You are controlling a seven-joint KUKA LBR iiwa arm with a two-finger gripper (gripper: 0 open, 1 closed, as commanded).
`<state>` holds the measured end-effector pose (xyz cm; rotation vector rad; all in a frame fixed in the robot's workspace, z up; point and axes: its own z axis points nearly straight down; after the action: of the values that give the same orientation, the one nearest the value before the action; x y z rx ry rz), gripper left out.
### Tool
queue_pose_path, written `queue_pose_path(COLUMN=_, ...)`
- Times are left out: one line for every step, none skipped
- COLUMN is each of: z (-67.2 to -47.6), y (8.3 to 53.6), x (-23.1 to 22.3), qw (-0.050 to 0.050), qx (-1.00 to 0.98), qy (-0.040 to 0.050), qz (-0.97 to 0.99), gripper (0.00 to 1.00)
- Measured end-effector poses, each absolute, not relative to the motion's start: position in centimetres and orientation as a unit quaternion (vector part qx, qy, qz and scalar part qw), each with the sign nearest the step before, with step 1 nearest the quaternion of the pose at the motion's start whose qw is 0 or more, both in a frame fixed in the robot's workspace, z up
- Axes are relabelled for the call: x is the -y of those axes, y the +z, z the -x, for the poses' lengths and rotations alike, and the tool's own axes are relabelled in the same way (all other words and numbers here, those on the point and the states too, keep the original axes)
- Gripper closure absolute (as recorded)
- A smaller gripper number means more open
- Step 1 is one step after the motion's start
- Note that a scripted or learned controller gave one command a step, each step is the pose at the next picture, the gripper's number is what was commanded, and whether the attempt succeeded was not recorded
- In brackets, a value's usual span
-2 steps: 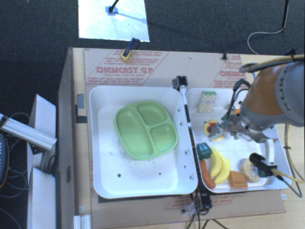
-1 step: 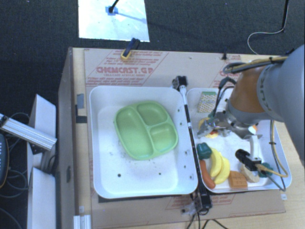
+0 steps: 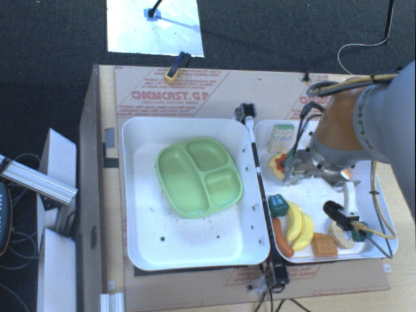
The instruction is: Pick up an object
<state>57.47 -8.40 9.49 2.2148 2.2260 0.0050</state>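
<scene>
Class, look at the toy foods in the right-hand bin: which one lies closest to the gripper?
The red and yellow toy by the bin's left wall, right beside the gripper. The banana, carrot and cracker lie nearer the front edge.

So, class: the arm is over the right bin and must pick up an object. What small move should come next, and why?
Probably a short, straight descent. The gripper is poised over the upper left of the right bin, just beside a small red and yellow toy. No object shows between its fingers, and the banana and carrot lie further off.
</scene>
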Motion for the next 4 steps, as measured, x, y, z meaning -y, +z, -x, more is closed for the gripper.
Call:
queue_pose_path(z=-57.5, y=9.5, x=8.4, qw=0.001, qx=-0.709, qy=0.0016, qz=-0.705, gripper=0.0)
queue_pose_path(z=-57.5, y=10.5, x=8.4, qw=0.001, qx=-0.709, qy=0.0026, qz=-0.705, gripper=1.0)
queue_pose_path(z=-57.5, y=10.5, x=8.4, qw=0.001, qx=-0.709, qy=0.0026, qz=-0.705, gripper=0.0)
queue_pose_path(z=-61.3, y=8.4, x=9.2, qw=0.0, qx=-0.709, qy=0.0006, qz=-0.705, gripper=0.0)
